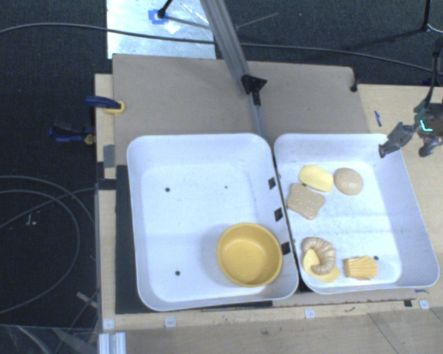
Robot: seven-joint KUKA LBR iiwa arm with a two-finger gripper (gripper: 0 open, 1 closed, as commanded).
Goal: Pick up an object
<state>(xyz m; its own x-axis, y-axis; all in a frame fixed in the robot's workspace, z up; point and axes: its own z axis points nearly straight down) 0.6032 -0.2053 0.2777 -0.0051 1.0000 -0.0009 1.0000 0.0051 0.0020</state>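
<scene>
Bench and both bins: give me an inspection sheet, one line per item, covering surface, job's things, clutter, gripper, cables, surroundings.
Surface: bench bearing left bin and right bin, side by side.
Job's things: right bin holds yellow piece, tan round piece, brown slice, curled pastry and ridged yellow piece; left bin holds yellow bowl, upright.
Clutter: nothing seen.
Gripper: gripper over the right bin's upper right corner, holding nothing.
Cables: black cables looped on the floor at left.
Surroundings: dark carpet; clamps on the bench's left edge; slanted grey pole.
</scene>
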